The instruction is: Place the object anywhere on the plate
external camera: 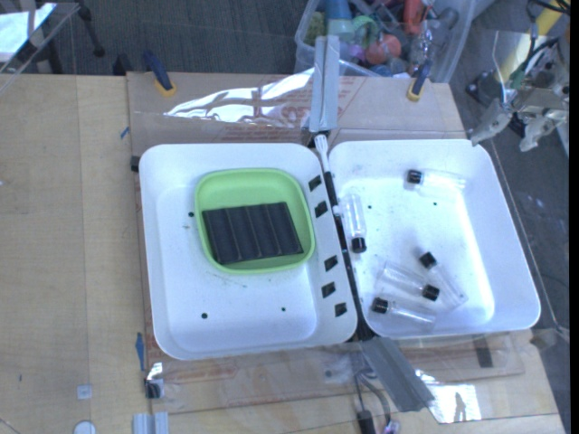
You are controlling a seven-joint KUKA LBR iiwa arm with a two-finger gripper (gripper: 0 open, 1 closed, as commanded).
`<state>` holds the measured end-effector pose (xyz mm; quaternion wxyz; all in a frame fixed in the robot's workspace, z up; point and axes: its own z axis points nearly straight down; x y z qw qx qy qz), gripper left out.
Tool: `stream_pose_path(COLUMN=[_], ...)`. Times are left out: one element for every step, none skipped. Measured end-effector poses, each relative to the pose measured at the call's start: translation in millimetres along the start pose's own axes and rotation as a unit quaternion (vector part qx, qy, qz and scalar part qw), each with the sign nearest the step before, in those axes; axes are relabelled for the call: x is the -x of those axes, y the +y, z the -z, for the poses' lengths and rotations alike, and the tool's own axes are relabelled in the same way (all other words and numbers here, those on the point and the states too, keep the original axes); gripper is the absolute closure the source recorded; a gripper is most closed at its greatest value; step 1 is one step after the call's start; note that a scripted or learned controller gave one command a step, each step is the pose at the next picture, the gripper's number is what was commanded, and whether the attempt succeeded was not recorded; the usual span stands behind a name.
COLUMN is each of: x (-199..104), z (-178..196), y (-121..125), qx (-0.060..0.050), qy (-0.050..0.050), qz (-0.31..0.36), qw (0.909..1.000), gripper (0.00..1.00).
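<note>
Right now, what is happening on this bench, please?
Nothing is being handled at this moment. The left bin holds a green plate with a dark ribbed insert on it. Several clear vials with black caps lie loose in the right bin. None of them is on the plate yet.

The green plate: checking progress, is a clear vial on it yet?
No, the green plate bears a dark ridged insert; the clear vials lie in the right bin.

A light wooden bench carries two shallow white bins side by side, the left bin touching the right bin.
</note>
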<state>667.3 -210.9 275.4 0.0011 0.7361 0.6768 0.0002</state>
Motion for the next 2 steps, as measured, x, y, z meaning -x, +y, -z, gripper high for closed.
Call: stream_pose_path(x=[6.3, 6.2], z=[62.2, 161.0], y=[1.3, 0.5], qx=[0.0, 0.0], qy=[0.0, 0.0], qz=[-0.03, -0.072], qw=[0.9996, 0.9974], gripper=[0.0, 0.0])
